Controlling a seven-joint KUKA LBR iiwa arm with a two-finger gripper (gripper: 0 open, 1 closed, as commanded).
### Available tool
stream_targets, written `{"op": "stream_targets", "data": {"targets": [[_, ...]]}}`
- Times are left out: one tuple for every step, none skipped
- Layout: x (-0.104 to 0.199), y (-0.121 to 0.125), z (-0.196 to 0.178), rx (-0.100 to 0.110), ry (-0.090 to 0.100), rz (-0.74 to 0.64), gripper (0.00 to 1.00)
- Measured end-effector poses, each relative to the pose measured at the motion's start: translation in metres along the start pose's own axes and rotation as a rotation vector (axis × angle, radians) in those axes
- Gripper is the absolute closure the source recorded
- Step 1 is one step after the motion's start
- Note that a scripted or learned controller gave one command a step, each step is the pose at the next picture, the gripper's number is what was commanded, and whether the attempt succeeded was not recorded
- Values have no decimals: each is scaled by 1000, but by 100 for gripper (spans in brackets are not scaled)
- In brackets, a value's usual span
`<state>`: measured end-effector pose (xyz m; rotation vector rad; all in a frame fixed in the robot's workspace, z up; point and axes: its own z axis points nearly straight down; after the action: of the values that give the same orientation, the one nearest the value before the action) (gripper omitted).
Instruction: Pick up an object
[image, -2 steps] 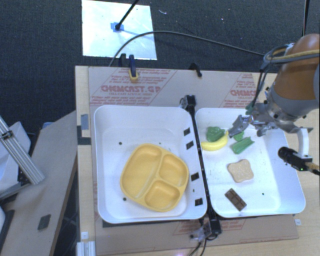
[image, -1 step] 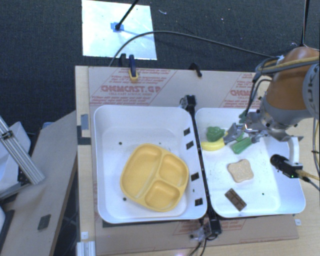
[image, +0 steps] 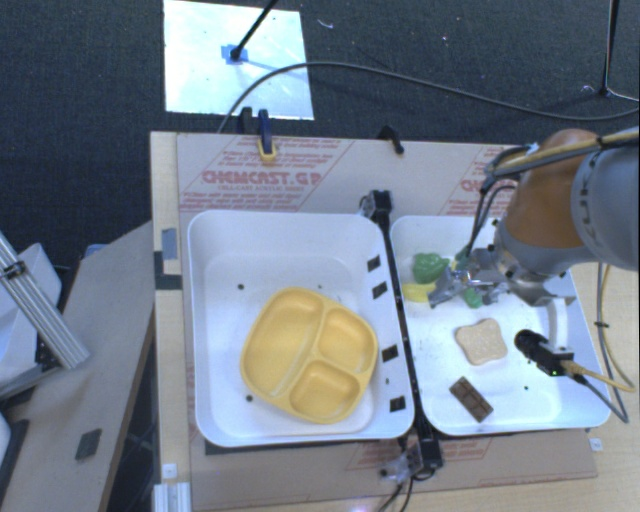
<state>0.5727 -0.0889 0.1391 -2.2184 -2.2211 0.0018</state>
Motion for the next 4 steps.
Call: {"op": "stream_targets", "data": {"targets": [[1,0,52,1,0,0,0],[0,1,39,-6,-1,0,100],[6,-1,-23,-9,-1,-3,100],[6,10,-82,-10,-2,-3,100]]}}
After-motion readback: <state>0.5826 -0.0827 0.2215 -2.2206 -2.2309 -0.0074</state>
